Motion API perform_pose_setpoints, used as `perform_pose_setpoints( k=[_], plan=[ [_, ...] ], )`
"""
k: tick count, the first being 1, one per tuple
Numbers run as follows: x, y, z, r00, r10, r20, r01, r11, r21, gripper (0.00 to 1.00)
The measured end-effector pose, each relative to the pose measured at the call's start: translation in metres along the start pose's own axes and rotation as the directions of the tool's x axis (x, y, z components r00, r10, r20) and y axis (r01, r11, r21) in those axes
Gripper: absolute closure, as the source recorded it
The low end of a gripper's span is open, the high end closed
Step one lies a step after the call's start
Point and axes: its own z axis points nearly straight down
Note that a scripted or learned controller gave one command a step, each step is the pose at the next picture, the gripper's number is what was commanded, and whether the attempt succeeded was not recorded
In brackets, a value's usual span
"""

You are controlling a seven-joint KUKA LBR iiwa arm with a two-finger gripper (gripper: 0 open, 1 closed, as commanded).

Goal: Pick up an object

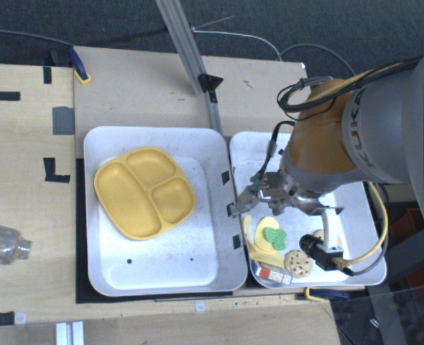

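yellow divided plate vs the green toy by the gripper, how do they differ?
The yellow divided plate lies alone in the left bin; the green toy sits in the right bin, packed among other small items. The plate is far larger. The plate is flat with three compartments; the toy is a small lump. Both look plastic and lie untouched by the gripper.

**1 fixed overhead camera, angled down on the bench**

A single camera sits above the bench (25, 192) and looks down at a slant. It takes in 2 white bins side by side, the left bin (100, 264) and the right bin (359, 207), from moderately near. The arm (370, 128) enters from the right side of the view.
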Motion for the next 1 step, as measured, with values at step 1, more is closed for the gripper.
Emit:
perform_pose_setpoints(
  k=[1],
  plan=[
    [-0.0018, 0.0024, -0.0139, 1.0, 0.001, 0.0, -0.001, 1.0, -0.008, 1.0]
  ],
)
